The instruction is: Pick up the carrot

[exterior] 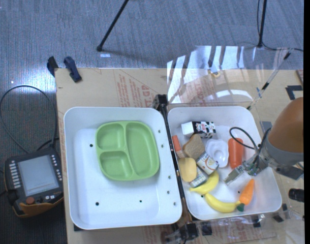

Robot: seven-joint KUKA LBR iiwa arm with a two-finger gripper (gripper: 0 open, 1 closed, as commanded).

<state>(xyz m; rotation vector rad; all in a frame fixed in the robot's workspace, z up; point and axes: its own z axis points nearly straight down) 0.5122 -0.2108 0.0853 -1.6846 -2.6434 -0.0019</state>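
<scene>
Fingers of the gripper (238,174) hang over the right bin (264,136), but they are small and blurred, so whether they stand apart or together cannot be told; nothing shows between them. The carrot (247,191) lies just right of and below the fingertips, tilted, its green end low, near the bin's front right corner.

Far to the gripper's left sits the left bin (79,187), which bears a green divided plate (128,150) with three compartments. In the right bin, going from its left wall toward the gripper: a potato (187,169), a brown slice of bread (194,147), a small milk carton (198,128) at the back, a white cup-like thing (217,151) (its shape is hard to make out), a little printed box (209,163), and two bananas (216,193) in front. An orange cylinder (236,153) lies just above the gripper, with a black cable looped near it.

The arm's orange band (291,128) is cut off at the right edge, and glare on a clear panel behind the bin blurs what lies there.
</scene>
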